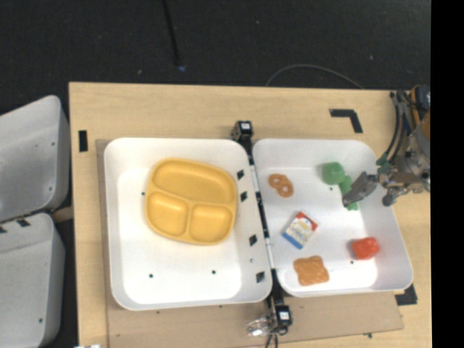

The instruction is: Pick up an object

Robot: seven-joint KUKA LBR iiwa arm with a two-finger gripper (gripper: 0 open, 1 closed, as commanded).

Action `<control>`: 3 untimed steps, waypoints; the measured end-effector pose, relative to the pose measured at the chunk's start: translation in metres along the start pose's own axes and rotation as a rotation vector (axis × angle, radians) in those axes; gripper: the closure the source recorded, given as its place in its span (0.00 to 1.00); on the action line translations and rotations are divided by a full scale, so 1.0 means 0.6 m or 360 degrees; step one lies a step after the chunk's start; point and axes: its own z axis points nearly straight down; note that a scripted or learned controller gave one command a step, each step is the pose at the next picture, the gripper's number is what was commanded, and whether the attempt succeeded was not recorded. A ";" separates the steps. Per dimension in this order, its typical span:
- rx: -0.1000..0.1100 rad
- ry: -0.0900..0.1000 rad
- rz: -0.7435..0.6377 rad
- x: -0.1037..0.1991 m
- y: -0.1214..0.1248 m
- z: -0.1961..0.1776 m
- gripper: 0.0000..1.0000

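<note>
From my overhead feed I see the desk [181, 107] carrying two shallow white bins side by side. The left bin [130, 267] holds a yellow divided plate [192, 201], lying flat in its upper middle part with three compartments facing up. The right bin [384, 259] holds the loose items: a small pretzel [281, 185] near its upper left, a green object [333, 172] towards the upper right, a small white, blue and red packet [299, 229] tilted near the middle, a brown toast-like piece [312, 270] near the lower edge, and a red object [365, 248] at the lower right. The hand [377, 188] comes in from the right edge of my view and sits over the upper right part of the right bin, just beside the green object. One dark finger [359, 188] points down to the left, touching or overlapping a small green bit just below it; I read the two fingers as spread apart, with nothing clamped between them. The red object lies well below the hand, apart from it
</note>
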 end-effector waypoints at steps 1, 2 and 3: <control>-0.0016 -0.0004 -0.0005 0.000 0.003 -0.008 0.00; -0.0009 -0.0003 -0.0001 -0.003 0.005 0.096 0.00; -0.0005 -0.0002 0.0000 -0.005 0.000 0.202 0.00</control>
